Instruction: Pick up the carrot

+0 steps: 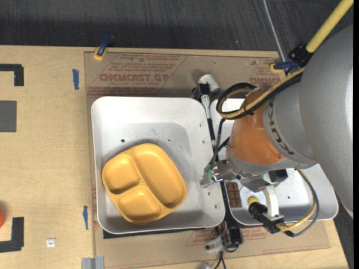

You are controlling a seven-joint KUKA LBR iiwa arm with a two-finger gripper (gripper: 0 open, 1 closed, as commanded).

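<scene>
My arm reaches in from the right, and its grey body and orange band [252, 142] cover most of the right bin [324, 202]. Below the band, my gripper [240, 188] points straight down into that bin, close to the wall it shares with the left bin. The wrist hides the gripper's lower end and whatever lies beneath it. The arm also hides the bin floor around it.
A yellow three-compartment plate [144, 182] lies in the left bin [140, 114], towards its front. Black and yellow cables [280, 220] loop around the wrist. A small orange object [1, 217] sits at the bench's far left edge.
</scene>
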